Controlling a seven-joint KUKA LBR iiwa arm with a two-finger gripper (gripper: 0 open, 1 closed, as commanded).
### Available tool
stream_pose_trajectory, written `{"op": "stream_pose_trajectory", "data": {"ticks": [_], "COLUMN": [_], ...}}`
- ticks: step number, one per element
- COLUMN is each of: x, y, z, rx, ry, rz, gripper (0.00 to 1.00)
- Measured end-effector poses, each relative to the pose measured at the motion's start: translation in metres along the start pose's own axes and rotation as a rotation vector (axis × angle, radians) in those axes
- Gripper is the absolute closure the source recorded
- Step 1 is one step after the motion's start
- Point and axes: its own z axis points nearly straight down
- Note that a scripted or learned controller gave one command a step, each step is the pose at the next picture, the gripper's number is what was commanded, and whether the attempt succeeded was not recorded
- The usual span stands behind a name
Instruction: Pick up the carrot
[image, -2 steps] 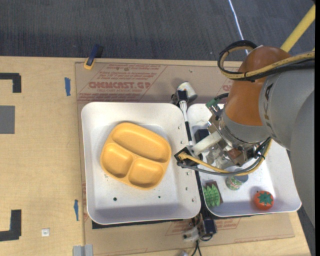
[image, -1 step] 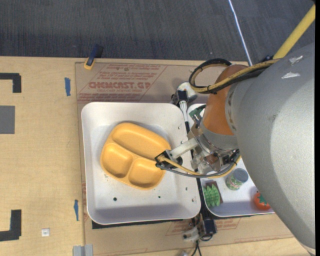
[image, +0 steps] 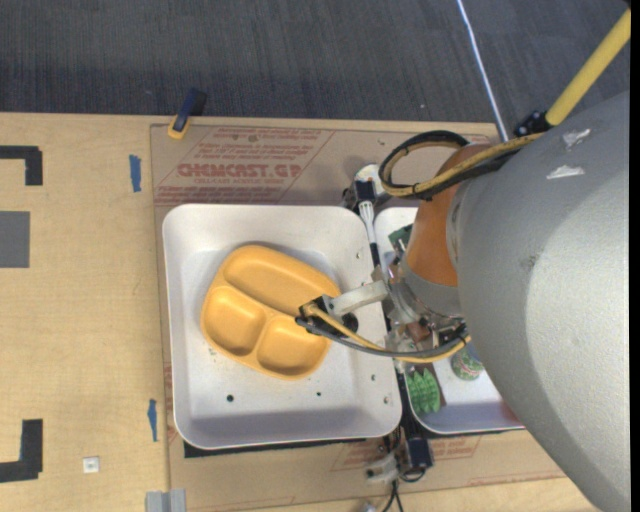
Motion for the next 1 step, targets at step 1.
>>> {"op": "stream_pose_trajectory", "data": {"ticks": [1], "x": [0.0023], "y": [-0.0532], "z": [-0.0017], "rx": [-0.001], "ry": [0.001], "rz": [0.001], "gripper": [1.00]}}
